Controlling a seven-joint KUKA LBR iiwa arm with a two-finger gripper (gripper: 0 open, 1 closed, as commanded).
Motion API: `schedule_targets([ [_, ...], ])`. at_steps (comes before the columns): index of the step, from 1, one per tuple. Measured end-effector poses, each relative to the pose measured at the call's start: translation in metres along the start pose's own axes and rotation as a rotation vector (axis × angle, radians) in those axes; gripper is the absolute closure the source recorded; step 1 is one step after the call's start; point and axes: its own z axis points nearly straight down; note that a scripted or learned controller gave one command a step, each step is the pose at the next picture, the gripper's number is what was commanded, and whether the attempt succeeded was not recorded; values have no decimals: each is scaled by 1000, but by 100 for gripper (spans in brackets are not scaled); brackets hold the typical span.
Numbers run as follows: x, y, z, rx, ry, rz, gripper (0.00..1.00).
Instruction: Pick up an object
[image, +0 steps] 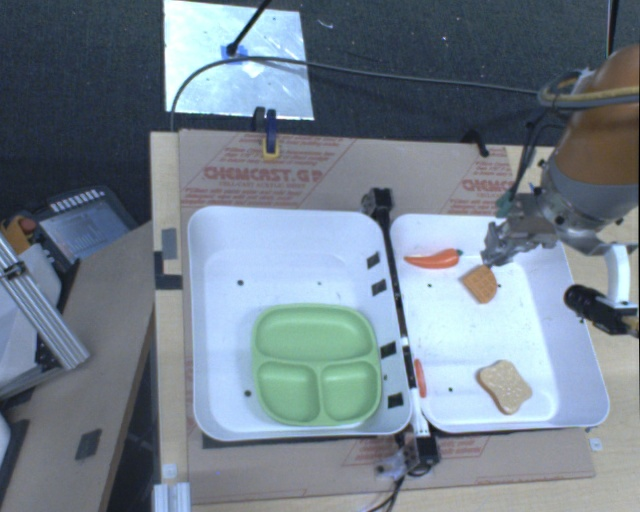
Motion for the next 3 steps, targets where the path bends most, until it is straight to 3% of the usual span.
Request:
schedule_targets([
  [3,132,-39,36,2,1,-1,100],
])
